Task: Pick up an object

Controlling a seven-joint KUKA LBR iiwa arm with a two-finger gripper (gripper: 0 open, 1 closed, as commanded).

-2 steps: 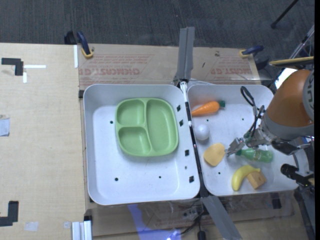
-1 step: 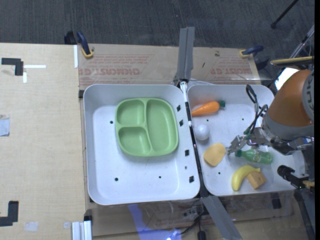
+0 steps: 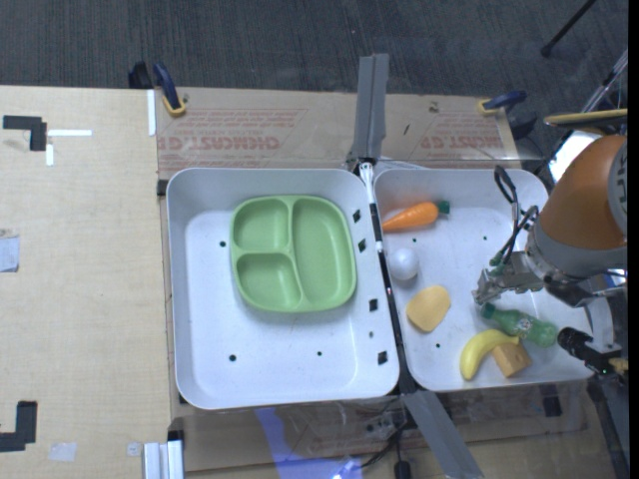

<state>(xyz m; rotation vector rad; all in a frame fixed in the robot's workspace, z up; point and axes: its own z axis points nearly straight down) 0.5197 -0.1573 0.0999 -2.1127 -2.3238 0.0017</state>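
The nearest candidate for the pick is a green bottle (image 3: pixel 520 324) lying on its side on the floor of the right bin (image 3: pixel 469 236), with the gripper (image 3: pixel 496 285) hovering just above and to the left of its capped end; whether the jaws stand wide or narrow I cannot tell, because the metal parts blur together at this slant, and nothing is seen between them. The step in hand looks like the approach before a grasp: the next move, as I judge it, calls for lining the jaws across the bottle's narrow body and coming straight down, since a round bottle on its side may roll away from an off-centre close. Just beside the bottle lie a banana (image 3: pixel 482 352) and, touching the banana's end, an orange-brown wedge (image 3: pixel 511 358). Farther left in the same bin sit a yellow rounded piece (image 3: pixel 429 308), a small white ball (image 3: pixel 402 262) near the dividing wall, and a toy carrot (image 3: pixel 412 217) towards the back. The left bin (image 3: pixel 200 357) holds a green three-compartment tray (image 3: pixel 294 253). Behind both bins a brown cardboard sheet (image 3: pixel 260 133) lies on the counter (image 3: pixel 80 267), carrying reddish mirrored lettering too faint to read with confidence.
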